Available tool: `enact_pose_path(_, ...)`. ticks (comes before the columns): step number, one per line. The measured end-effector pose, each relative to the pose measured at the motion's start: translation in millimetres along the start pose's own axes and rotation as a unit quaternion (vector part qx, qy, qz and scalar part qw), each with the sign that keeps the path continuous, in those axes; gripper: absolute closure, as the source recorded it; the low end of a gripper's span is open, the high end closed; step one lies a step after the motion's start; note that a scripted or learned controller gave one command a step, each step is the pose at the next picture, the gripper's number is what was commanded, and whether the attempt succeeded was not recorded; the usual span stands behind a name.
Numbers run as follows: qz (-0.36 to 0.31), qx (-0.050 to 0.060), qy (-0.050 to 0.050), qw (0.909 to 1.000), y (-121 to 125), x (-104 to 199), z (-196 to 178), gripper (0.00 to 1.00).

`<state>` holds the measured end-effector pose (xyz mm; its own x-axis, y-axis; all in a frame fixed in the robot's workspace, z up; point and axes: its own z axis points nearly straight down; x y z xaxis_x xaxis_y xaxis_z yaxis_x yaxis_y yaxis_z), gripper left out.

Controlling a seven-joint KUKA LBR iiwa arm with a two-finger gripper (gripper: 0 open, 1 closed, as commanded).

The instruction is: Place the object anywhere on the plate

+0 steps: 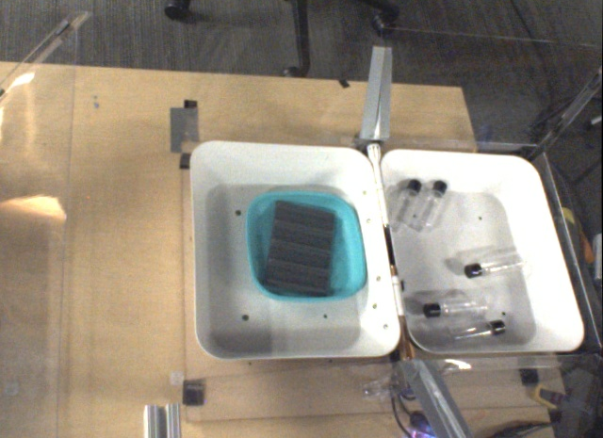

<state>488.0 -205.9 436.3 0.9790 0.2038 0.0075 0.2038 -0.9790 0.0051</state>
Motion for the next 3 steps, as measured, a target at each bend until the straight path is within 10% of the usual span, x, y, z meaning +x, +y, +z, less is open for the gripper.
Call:
enact_pose_path(1,0.0,0.002,-0.003,1.0,-2,-1,168,0.0)
enact_pose_path(2,-0.01,-0.002,0.002,0.9999,0,1,35,0.0)
enact_pose_path(3,-0.002,-0.002,0.002,1.0,0,1,-1,0.0)
